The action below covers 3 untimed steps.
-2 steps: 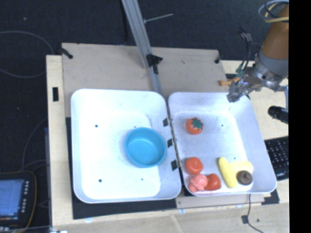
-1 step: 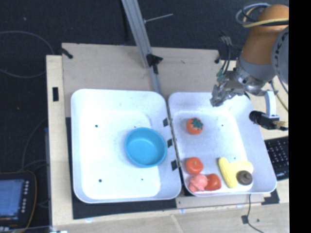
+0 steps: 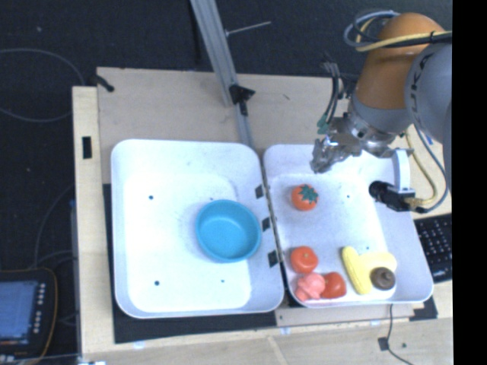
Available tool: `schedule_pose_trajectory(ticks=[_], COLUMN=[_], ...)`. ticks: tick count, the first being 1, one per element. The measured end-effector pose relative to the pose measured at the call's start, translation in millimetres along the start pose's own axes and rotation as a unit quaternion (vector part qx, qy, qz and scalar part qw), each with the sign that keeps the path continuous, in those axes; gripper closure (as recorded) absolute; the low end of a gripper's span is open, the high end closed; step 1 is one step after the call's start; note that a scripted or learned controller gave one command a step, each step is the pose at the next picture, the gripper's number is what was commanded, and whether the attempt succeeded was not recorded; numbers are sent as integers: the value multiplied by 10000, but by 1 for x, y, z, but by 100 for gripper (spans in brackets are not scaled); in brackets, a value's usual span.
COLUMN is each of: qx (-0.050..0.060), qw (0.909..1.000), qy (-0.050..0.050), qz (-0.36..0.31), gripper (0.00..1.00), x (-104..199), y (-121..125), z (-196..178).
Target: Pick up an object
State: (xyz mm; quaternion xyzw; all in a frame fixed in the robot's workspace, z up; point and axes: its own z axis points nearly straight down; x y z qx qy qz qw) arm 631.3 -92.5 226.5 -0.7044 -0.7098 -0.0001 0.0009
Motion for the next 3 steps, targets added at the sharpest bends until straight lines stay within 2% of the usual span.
schedule_pose_trajectory(ticks=[1,3], qx=[6,35], qw=[10000,10000], qy=[9,5], qz=[-7,-8], gripper=[100,100], x=[58,163], y=[-19,-37], z=[-2,9])
